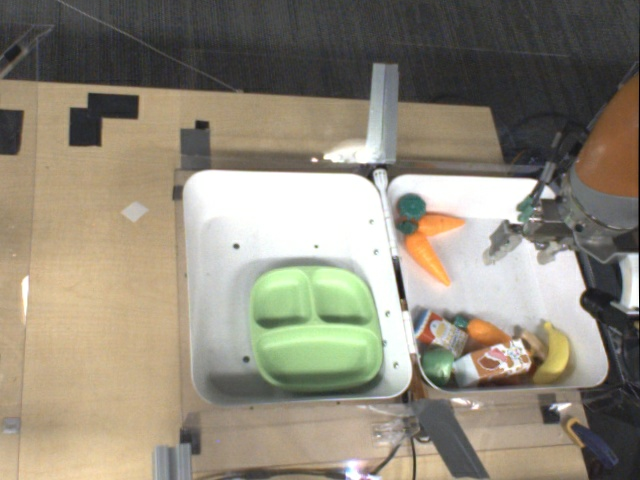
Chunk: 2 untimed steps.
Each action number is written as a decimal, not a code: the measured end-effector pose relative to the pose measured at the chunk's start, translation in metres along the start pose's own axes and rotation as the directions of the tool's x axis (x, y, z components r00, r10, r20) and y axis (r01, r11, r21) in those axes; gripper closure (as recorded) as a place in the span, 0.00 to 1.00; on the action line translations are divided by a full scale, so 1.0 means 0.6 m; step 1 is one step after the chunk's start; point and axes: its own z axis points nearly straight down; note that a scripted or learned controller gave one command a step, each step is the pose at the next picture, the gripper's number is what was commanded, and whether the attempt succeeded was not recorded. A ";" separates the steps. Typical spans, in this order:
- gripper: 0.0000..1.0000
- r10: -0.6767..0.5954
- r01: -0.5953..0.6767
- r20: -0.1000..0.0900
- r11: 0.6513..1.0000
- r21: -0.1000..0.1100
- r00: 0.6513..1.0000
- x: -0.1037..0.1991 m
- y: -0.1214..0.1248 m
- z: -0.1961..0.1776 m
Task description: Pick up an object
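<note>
I see no single target marked, so I list the candidates in the right bin (560,193). Two carrots (428,240) lie near its far left corner. The upper one has its long axis roughly parallel to the far rim, tip pointing right, with its green top (410,206) at the left end. The lower one runs diagonally, tip pointing toward the near right. They meet at their blunt ends, close to the divider between the bins.

Along the near rim sits a cluster: a small carton (497,361) lying on its side with its long axis along that rim, a banana (555,352) at the near right corner with its length running front to back, a round green item (436,365) at the near left, and an orange piece (483,329) just behind the carton. These touch or overlap one another.

The gripper (522,238) is over the bare middle right of this bin, well apart from both groups. I read its fingers as spread, with nothing between them. The arm (612,168) enters from the right edge, orange band above the wrist, tool pointing left and down.

The left bin (215,218) holds a green divided plate (315,326) near its near rim.
</note>
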 end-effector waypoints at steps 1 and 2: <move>0.00 -0.008 0.008 0.001 1.000 -0.004 1.000 -0.021 0.089 -0.041; 0.00 -0.281 0.281 0.002 0.960 -0.004 0.960 0.009 0.034 -0.164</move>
